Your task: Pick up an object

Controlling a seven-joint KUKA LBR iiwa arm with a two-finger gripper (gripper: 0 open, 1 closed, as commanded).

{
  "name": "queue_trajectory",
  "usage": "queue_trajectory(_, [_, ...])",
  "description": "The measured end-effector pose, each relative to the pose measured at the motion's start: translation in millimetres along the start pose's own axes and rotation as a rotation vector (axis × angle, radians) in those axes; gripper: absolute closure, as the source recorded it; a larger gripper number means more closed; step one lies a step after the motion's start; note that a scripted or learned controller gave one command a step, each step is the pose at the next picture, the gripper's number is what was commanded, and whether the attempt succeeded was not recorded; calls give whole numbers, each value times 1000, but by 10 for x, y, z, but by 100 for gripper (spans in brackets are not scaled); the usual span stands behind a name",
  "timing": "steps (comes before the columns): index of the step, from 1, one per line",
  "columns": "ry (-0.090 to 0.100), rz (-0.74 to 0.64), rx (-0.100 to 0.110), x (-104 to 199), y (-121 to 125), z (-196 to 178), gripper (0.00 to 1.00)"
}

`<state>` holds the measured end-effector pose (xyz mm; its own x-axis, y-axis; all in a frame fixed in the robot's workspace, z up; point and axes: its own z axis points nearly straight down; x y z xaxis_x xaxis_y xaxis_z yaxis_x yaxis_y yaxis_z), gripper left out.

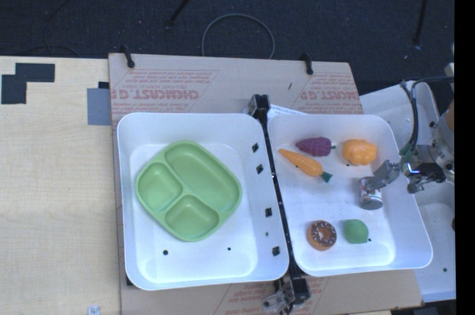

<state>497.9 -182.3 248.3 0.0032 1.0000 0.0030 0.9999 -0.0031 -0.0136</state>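
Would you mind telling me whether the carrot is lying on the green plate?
No, the carrot lies in the right bin beside the purple toy, while the green plate sits in the left bin.

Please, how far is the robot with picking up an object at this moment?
Done: the tool has reached into the right bin. In hand: nothing visible; it hangs low between the orange fruit and the green ball, touching neither. Left: grasp and lift one. The carrot, purple piece and donut lie in the bin too.
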Motion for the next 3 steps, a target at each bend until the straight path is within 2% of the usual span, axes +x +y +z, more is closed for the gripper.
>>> queue_trajectory(1, [-2,-3,-11,3,22,-62,0])
queue_trajectory(3, [1,-3,-5,-53,-49,1180,0])
